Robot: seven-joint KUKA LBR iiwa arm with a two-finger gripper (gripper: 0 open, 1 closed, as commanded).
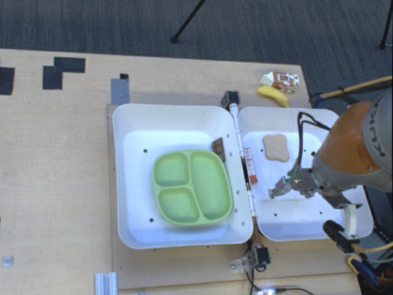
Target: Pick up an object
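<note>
A tan, bread-slice-shaped piece (276, 147) lies flat in the back part of the right bin (310, 226). My gripper (280, 189) hangs low over the middle of that bin, pointing left, a short way in front of the tan piece and apart from it. I see nothing held in it. In the left bin (132, 165) sits a green three-compartment plate (192, 188). A small brown object (218, 146) rests at the plate's back right corner.
A red-and-white strip (248, 165) lies along the divider between the bins. Behind the right bin, on the bench, are a yellow banana (273, 94) and a small carton (284, 78). The orange-banded arm (347, 146) covers the right bin's right side.
</note>
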